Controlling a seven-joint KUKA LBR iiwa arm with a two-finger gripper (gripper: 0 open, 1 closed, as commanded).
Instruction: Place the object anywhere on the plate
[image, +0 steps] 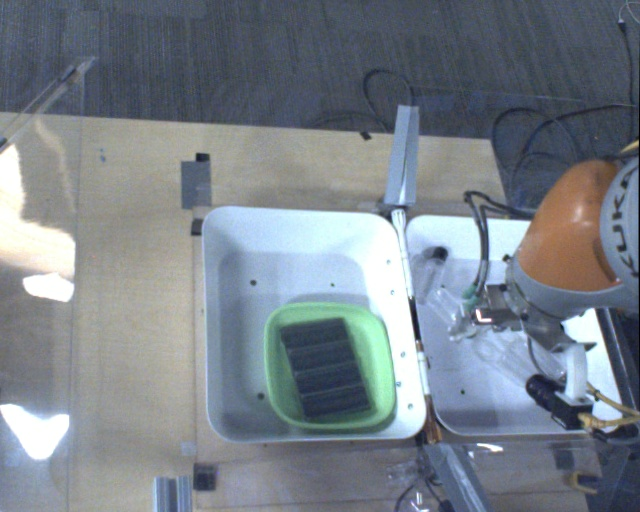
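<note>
Camera view, looking down at a slant on a wooden bench (110, 330) with two shallow white bins side by side. In the left bin (230, 300), toward its near right part, a green plate (275, 345) with raised rim, and lying on it a dark ribbed rectangular object (323, 368), set slightly askew, touching nothing else. From the right, over the right bin (450, 400), a grey arm with an orange band (565, 235), cut off at the frame edge and covering much of that bin's far right part. Below the wrist, the gripper (478, 318), a blurred mix of clear and metallic parts with a small reddish glint; spread or pressed together, cannot tell, and nothing made out between its tips. A black part (555, 395) of the arm low over the bin's near right corner. Cables (520, 125) on the dark carpet beyond, partly hidden by the arm.
</note>
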